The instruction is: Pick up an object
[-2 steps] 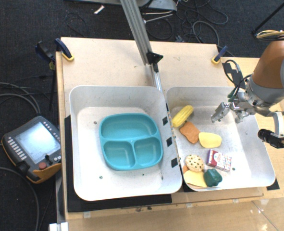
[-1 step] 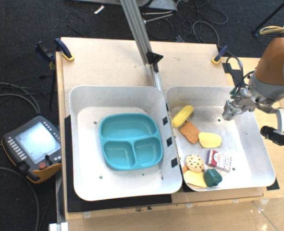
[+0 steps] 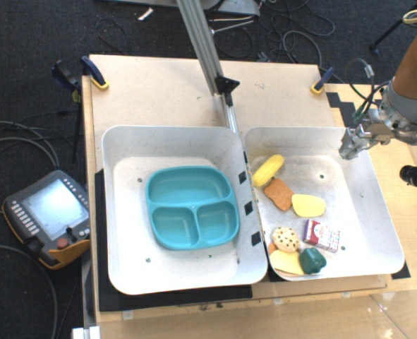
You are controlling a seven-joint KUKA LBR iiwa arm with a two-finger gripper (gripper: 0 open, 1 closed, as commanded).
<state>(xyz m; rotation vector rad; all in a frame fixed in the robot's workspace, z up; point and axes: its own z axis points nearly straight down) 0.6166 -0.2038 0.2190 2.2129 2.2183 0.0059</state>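
Currently the end effector (image 3: 351, 147) hovers at the right bin's (image 3: 377, 210) far-right rim; the corn cob (image 3: 268, 169) lies leftward; its grip state is unreadable.

A pale wooden bench (image 3: 166, 90) sits on dark carpet (image 3: 32, 20). Cables (image 3: 293, 27) tangle at twelve to one o'clock. A metal pole (image 3: 201, 37) slants from twelve o'clock. A pendant (image 3: 49, 217) lies at nine o'clock.
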